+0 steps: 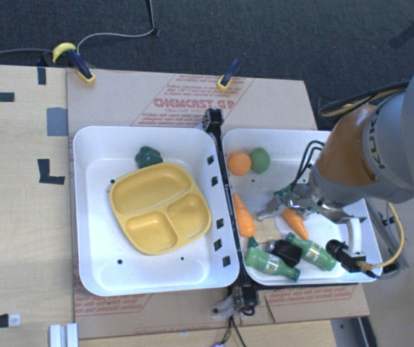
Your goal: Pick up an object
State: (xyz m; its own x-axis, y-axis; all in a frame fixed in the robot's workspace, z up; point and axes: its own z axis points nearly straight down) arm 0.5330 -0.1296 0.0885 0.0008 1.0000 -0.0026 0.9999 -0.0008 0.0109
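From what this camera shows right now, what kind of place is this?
Most likely a robotics lab test bench, not a kitchen. Two white bins sit on cardboard held by yellow clamps, a KUKA arm reaches in, and the food is toys: a yellow divided plate, plastic carrots.

Dark carpet (192, 20) lies beyond a cardboard-covered (192, 103) wooden bench (11, 215).

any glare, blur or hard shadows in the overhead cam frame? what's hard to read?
Camera view: lighting even and soft, with only faint shadows under the yellow tray and along the left bin walls; white bins run bright but not blown out; overall slightly soft focus; the gripper is small and cluttered against the carrots and bottles, so its state is unreadable; the arm looms large and blurry.
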